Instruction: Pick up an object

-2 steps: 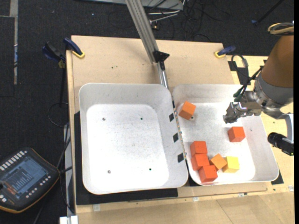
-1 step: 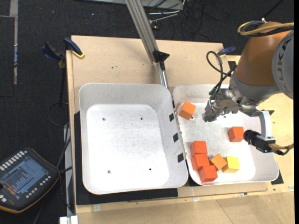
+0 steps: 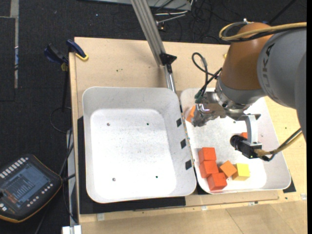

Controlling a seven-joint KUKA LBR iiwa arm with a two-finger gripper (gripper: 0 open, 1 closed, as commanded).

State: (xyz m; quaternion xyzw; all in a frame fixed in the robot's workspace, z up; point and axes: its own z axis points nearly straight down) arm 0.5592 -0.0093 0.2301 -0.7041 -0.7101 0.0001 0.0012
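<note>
My gripper (image 3: 200, 115) hangs low over the far left part of the right bin (image 3: 273, 130), close to the wall it shares with the left bin. A small orange piece (image 3: 191, 112) peeks out at the gripper's left side, against that wall, and is mostly hidden by it. I cannot tell whether it is held. At the near end of the right bin lie three red-orange blocks (image 3: 210, 167) in a row, an orange block (image 3: 227, 168) and a yellow block (image 3: 243, 170).
The left bin (image 3: 97, 106) stands beside the right one, with black clips (image 3: 184, 143) on the shared rim. A metal pole (image 3: 151, 28) slants across the back. A black fitting (image 3: 242, 145) on the arm hangs over the right bin. A teach pendant (image 3: 24, 184) lies at the lower left.
</note>
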